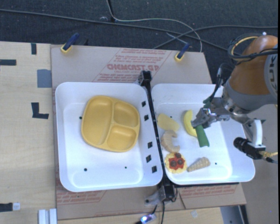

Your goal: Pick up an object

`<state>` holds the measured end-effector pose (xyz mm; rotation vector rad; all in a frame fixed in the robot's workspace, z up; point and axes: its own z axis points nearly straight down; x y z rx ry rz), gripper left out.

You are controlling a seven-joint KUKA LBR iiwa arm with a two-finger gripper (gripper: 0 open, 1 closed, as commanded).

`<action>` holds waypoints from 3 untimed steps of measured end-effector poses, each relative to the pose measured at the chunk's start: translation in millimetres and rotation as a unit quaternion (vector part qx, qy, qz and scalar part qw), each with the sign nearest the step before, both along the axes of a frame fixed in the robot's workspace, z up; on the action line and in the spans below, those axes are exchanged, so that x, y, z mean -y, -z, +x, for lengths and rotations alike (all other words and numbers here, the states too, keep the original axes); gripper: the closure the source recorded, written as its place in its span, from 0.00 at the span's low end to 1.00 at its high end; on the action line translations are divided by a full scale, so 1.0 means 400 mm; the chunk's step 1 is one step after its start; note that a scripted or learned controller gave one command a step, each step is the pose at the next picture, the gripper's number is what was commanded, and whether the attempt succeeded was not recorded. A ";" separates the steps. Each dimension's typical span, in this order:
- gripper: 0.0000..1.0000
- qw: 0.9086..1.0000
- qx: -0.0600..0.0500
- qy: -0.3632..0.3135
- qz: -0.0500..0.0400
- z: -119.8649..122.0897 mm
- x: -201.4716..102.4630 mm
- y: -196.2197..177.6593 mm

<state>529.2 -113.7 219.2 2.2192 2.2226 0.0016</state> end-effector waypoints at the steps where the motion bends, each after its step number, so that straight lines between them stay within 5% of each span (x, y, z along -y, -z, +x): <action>1: 1.00 1.000 -0.001 -0.003 0.001 0.035 -0.144 -0.002; 3: 1.00 1.000 -0.002 -0.003 0.000 0.032 -0.436 -0.021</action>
